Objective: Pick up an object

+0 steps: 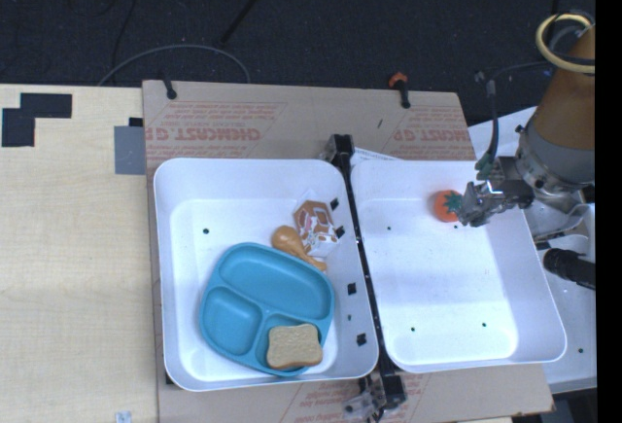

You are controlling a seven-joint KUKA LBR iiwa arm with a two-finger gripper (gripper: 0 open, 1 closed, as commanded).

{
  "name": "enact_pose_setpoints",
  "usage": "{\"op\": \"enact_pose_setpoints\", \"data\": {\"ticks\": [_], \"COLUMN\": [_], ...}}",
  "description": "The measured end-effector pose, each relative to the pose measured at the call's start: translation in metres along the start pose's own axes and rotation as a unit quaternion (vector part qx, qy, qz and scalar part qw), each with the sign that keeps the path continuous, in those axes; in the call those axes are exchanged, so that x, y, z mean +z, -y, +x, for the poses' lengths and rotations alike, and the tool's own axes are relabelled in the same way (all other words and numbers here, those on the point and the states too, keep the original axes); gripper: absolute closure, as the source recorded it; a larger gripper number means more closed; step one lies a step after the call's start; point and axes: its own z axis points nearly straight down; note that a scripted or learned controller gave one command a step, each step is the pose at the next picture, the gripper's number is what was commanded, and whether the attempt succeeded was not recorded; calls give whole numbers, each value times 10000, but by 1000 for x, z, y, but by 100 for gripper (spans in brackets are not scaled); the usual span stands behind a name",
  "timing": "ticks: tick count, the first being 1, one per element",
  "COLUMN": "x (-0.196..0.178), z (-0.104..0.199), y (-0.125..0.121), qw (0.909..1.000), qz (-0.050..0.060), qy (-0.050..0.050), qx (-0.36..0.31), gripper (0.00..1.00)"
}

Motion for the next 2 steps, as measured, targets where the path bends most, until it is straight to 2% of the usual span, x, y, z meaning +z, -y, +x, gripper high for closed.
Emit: {"op": "enact_pose_setpoints", "data": {"ticks": [1, 2], "x": [16, 15], "z": [57, 108], "y": [16, 23], "qw": [10000, 10000], "qz": [43, 38], "qy": [-15, -13], "qx": [-12, -15], "gripper": [100, 100]}}
